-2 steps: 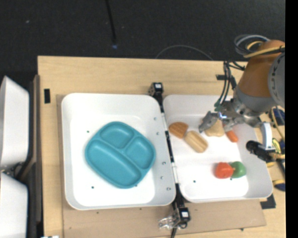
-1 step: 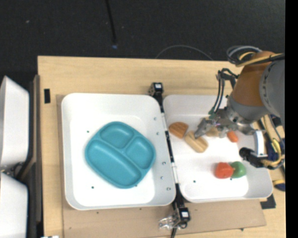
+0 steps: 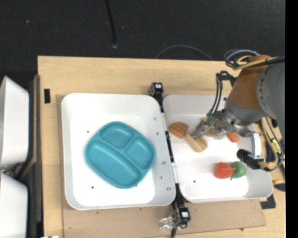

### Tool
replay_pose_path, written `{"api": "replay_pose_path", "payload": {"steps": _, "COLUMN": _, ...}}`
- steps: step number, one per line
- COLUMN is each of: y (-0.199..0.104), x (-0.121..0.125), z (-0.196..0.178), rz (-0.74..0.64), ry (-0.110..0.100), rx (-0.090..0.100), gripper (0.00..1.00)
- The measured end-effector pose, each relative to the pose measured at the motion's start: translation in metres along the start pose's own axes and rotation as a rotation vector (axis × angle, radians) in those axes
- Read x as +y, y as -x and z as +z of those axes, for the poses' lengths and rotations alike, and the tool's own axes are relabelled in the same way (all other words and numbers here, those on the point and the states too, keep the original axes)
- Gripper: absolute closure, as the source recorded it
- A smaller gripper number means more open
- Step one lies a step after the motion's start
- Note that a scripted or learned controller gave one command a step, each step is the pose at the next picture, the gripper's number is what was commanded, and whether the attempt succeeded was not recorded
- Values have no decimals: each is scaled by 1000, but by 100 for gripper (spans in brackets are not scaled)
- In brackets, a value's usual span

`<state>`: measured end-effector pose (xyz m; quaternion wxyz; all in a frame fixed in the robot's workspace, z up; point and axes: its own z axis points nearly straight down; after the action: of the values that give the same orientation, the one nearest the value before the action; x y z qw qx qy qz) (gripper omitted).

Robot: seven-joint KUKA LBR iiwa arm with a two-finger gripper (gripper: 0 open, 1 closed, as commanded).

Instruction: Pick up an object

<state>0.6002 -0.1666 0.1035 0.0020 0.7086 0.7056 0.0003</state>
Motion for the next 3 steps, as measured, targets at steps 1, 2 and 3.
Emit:
{"api": "replay_pose_path", "payload": {"steps": 1, "y": 1, "x": 3, "z": -15, "rz": 1, "ry": 11, "rx": -1, "gripper": 100}}
{"api": "replay_pose_path", "payload": {"steps": 2, "y": -1, "x": -6, "z": -67, "rz": -1, "ry": 1, "rx": 2, "gripper": 100}}
{"api": "replay_pose_path", "payload": {"steps": 3, "y": 1, "x": -4, "z": -122, "rz": -7, "ry": 4, "rx": 0, "gripper": 100}}
